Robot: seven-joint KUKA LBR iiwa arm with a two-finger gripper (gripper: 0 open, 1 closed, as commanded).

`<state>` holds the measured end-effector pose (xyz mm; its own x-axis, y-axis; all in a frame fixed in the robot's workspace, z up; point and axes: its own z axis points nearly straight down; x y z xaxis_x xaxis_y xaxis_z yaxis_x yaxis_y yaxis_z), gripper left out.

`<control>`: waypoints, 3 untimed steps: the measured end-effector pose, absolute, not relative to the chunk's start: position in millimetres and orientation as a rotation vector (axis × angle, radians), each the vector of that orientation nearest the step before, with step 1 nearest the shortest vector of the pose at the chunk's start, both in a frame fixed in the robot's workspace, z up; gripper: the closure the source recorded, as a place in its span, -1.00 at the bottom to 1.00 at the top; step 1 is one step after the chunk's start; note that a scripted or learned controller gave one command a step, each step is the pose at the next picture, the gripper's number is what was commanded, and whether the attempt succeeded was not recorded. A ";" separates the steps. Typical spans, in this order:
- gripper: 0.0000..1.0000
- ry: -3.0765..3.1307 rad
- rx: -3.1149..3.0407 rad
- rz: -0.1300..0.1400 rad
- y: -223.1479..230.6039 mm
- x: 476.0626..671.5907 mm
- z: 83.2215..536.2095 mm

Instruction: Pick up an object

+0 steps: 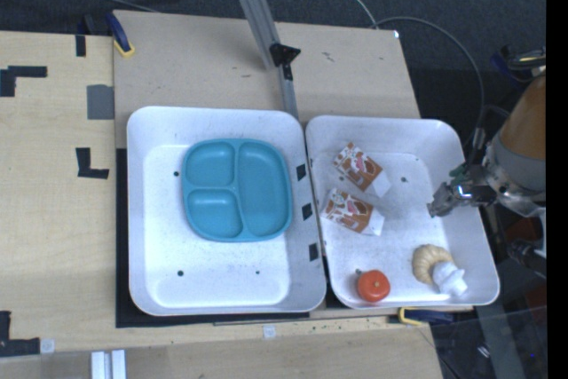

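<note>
- Claw (446, 198) sits over the right rim of the right bin (417, 130), at the end of the grey arm with its orange band (525, 124). Too small and dark to read; cannot tell how it is set, and no object is visible in it.
- Judgement: the claw is at the bin's edge rather than above any item, so no pick is under way yet; a target is not evident from its position.
- Nearest candidate: a tan and white toy (437, 265), lying toward the bin's near right corner, below the claw and apart from it.
- Red round object (374, 285) rests near the front wall, just left of the toy, not touching it.
- Two red-and-white packets, upper (358, 167) and lower (350, 211), lie flat mid-bin, close together; flat lie likely makes them harder to pinch.
- Left bin (151, 191) holds a blue divided plate (238, 190), well apart from the claw.
- Both bins sit side by side on the counter (53, 191), so reach from the right favours the right bin.
</note>
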<state>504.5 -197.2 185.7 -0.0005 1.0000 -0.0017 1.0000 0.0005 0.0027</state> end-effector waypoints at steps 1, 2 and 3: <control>1.00 2.221 2.217 0.002 -197.2 505.6 229.5; 1.00 2.229 2.216 0.000 -153.8 517.1 223.3; 1.00 2.231 2.214 0.002 -100.2 527.7 233.3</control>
<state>527.7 -100.2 233.3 -0.0077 1.0000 0.0018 1.0000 0.0077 0.0000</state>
